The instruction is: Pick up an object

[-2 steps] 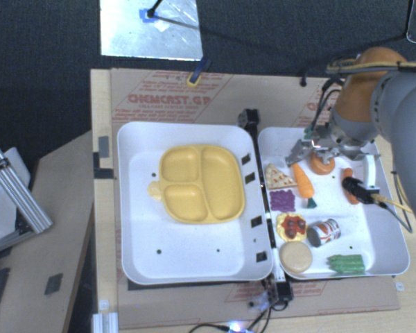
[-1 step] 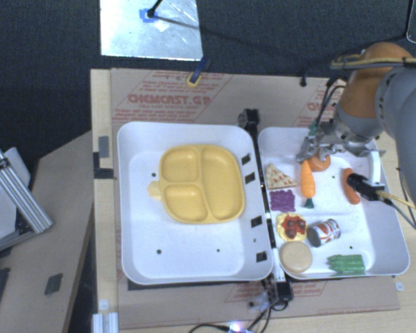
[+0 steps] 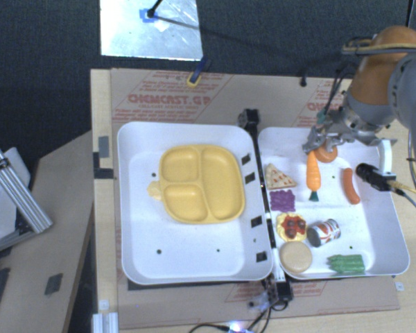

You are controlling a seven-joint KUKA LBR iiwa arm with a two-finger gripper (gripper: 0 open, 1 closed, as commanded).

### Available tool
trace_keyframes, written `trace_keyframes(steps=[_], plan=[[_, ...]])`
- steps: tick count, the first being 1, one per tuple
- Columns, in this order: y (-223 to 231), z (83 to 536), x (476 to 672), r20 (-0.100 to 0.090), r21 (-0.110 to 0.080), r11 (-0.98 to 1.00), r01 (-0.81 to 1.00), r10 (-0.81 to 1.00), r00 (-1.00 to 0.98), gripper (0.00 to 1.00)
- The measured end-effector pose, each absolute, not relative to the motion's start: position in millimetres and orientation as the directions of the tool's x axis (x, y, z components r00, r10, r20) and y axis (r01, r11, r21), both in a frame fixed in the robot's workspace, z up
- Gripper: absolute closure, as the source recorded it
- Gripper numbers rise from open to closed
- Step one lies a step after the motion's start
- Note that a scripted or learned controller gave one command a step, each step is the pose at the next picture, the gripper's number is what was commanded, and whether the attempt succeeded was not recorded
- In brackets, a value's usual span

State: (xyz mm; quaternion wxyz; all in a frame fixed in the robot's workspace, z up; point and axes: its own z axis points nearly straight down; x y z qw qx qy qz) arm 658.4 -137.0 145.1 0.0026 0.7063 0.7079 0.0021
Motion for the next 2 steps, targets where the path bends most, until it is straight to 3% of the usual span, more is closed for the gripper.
trace_keyframes(steps=[1,2], plan=[[-130,208,661.8,-0.001,0.01,0.006,1.0,1.0,-0.006,1.0],[-130,226,663.0,-0.001,0.005,0.005,1.0,1.0,-0.005,1.0]])
